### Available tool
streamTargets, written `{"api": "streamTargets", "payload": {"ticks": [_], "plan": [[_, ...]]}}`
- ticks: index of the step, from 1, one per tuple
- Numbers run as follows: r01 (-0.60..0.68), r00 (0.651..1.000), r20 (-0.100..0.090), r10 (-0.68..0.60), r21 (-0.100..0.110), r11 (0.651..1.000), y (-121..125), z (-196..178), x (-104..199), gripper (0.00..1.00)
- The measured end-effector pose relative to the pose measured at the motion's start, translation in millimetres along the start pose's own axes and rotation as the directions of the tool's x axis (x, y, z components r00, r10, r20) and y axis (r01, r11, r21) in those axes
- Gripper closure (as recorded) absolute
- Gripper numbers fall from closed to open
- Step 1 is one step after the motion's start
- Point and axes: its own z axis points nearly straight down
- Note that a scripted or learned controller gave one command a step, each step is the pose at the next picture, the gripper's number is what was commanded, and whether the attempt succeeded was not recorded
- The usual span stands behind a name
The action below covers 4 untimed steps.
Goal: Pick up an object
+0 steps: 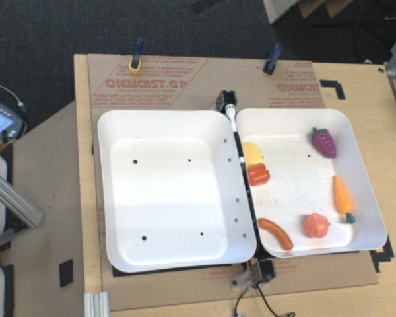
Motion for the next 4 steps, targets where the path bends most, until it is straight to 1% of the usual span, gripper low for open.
{"api": "streamTargets", "payload": {"ticks": [4], "plan": [[0.003,1.0,0.004,-0.002,-0.02,1.0,4.8,-42.8,0.5,1.0]]}}
